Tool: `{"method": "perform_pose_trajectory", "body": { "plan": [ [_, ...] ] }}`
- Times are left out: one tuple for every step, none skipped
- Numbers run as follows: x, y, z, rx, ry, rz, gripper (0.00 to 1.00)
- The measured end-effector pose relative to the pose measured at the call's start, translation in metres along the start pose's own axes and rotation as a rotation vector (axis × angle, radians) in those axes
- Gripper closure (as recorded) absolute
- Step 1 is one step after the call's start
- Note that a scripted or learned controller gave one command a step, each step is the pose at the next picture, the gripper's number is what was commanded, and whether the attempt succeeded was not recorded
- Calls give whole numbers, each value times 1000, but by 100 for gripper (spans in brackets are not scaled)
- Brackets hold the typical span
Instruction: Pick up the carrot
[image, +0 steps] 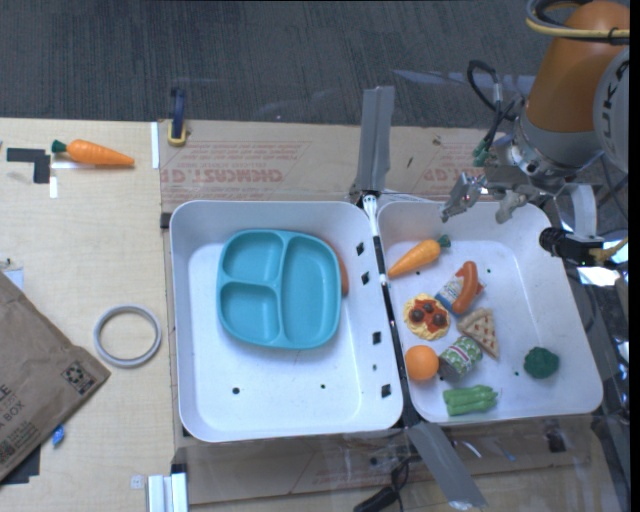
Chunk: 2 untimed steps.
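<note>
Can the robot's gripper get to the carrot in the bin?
Probably yes. The gripper is open just above the right bin's back edge, and the carrot lies uncovered nearby, apart from the other food.

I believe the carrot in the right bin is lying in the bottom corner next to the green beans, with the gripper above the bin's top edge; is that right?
Not quite. In the camera view the carrot lies near the top left of the right bin, far from the green beans at the bottom. The gripper is indeed above the bin's top edge.
</note>
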<state>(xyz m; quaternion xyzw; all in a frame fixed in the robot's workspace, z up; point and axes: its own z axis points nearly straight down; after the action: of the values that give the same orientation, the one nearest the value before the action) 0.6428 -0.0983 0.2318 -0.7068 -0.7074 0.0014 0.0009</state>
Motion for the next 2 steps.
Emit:
{"method": "perform_pose_trajectory", "body": {
  "plan": [
    [-2,11,124,-6,-1,-85,0],
    [-2,10,125,-5,0,-85,0]
  ]
}}
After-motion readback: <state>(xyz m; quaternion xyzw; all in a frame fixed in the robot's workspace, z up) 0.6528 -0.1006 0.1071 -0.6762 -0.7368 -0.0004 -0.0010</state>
